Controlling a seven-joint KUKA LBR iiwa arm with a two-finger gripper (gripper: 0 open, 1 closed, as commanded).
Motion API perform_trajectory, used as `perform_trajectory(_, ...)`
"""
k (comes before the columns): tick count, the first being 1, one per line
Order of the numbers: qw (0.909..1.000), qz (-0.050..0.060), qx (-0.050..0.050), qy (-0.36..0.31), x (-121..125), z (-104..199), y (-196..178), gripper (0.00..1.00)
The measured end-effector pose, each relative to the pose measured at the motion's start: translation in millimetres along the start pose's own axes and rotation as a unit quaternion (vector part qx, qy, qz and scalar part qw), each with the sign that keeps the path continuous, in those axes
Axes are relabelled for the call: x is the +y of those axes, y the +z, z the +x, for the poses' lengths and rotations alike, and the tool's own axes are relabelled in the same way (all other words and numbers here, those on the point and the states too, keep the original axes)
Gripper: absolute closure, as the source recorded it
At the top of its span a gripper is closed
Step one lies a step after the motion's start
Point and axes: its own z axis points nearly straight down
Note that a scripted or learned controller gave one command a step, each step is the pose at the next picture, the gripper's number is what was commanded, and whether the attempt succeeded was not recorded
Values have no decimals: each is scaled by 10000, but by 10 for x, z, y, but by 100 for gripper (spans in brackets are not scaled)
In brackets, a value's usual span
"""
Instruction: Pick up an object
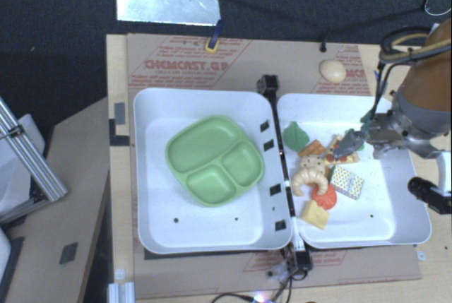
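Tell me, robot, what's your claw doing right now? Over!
Gripper low over toy pile, right bin. Grip unclear; nothing seen held. Toys crowded together. Green tray in left bin.

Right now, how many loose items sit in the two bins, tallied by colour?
Green: 2, divided tray and small green piece
Orange or red: 2
Tan croissant: 1
Yellow block: 1
Patterned box: 1
Total: 7

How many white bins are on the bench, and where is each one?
2. The left white bin holds a green divided plate. The right white bin holds the small food toys, with the pincer above them.
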Motion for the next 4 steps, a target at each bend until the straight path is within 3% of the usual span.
perform_trajectory(1, 10000, -62, -8, -12, 23, 2, -59, 0)
perform_trajectory(3, 10000, -37, -1, 0, 79, 161, 906, 0)
perform_trajectory(4, 10000, -96, -9, 11, 84, 212, 1432, 0)
